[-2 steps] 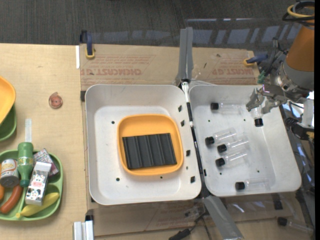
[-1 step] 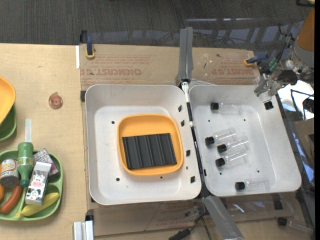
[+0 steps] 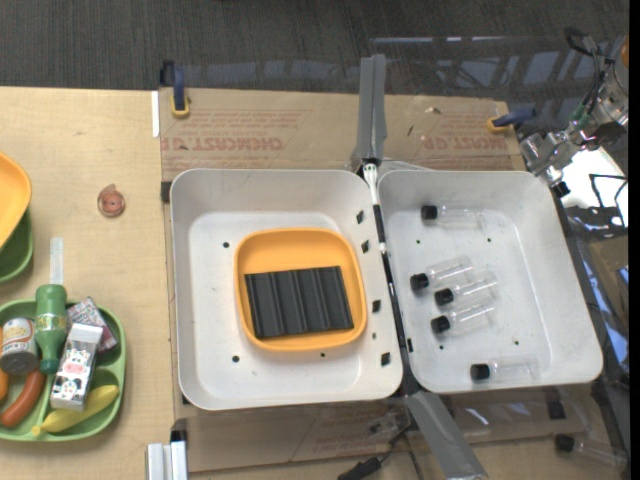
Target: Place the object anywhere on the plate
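An orange plate (image 3: 300, 241) lies in the middle of the left bin (image 3: 200, 268). A black ribbed rectangular block (image 3: 300, 301) rests flat on the plate and covers most of its floor. Several clear vials with black caps lie in the right bin (image 3: 560, 298), among them one at the back (image 3: 448, 214), one in the middle (image 3: 463, 291) and one near the front (image 3: 500, 371). The arm's end with my gripper (image 3: 548, 154) hovers above the right bin's back right corner, away from the plate and the vials.
On the wooden table to the left stand a green tray of toy food (image 3: 60, 378), a yellow bowl (image 3: 10, 203) and a small pink piece (image 3: 112, 201). Clamps (image 3: 176, 93) sit at the cardboard's back edge. A divider post (image 3: 371, 108) stands between the bins.
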Motion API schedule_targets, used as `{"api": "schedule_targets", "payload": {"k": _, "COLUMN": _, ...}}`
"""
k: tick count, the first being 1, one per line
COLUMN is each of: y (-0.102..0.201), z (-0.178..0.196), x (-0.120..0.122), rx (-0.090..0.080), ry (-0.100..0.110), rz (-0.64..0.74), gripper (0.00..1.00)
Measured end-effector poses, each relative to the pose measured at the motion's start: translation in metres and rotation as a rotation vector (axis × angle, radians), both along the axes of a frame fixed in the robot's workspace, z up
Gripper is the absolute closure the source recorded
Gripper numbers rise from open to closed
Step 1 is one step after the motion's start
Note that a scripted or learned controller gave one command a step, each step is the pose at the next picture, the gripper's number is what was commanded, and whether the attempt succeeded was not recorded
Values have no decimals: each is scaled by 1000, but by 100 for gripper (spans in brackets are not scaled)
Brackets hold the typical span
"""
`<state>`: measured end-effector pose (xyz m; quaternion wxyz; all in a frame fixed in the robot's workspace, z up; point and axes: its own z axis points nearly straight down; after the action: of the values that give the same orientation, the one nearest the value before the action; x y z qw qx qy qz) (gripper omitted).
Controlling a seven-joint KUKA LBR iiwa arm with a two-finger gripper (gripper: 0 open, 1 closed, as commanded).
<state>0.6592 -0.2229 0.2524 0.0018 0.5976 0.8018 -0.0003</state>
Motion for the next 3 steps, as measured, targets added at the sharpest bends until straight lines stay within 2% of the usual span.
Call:
{"api": "schedule_targets", "payload": {"k": 1, "y": 1, "z": 35, "x": 1, "rx": 0, "ry": 0, "rz": 164, "gripper": 100}}
{"api": "schedule_targets", "payload": {"k": 2, "y": 1, "z": 93, "x": 1, "rx": 0, "ry": 0, "rz": 346, "gripper": 100}}
{"api": "schedule_targets", "payload": {"k": 3, "y": 1, "z": 185, "x": 1, "rx": 0, "ry": 1, "rz": 537, "gripper": 100}}
